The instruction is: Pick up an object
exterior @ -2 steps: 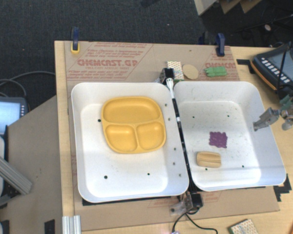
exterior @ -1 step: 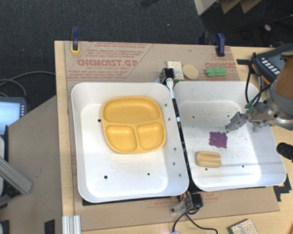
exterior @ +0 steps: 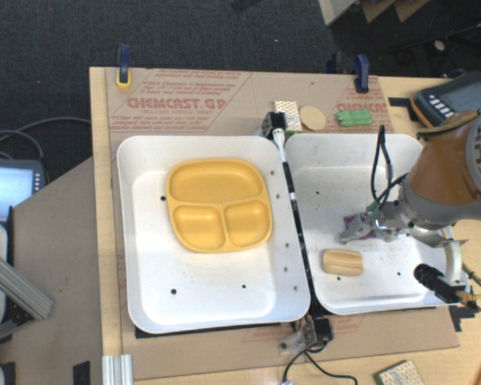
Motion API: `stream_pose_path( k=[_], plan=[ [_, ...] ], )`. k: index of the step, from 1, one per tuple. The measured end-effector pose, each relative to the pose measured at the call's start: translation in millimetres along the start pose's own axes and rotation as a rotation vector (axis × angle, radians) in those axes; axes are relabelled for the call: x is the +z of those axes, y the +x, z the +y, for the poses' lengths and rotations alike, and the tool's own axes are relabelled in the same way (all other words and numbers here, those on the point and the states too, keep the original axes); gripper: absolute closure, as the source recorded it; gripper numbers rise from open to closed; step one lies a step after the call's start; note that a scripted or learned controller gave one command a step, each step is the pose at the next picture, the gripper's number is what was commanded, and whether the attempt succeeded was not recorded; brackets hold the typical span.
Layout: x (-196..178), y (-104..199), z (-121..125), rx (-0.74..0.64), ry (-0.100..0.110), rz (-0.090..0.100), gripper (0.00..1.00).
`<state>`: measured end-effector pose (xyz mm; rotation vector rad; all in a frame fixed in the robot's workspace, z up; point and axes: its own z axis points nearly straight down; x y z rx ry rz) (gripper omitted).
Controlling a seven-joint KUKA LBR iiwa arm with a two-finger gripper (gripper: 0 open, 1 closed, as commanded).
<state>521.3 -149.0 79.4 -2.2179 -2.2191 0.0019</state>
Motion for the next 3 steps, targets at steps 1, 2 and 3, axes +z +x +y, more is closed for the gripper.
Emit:
stream_pose_path(
  k=[1, 2, 3],
  plan=[
    [-5, 20, 27, -0.001, -0.007, -0.004, 0.00],
    [-16, 19, 27, 0.001, -0.009, -0.005, 1.00],
    [-110, 112, 11, -0.007, -0.009, -0.001, 1.00]
  ],
)
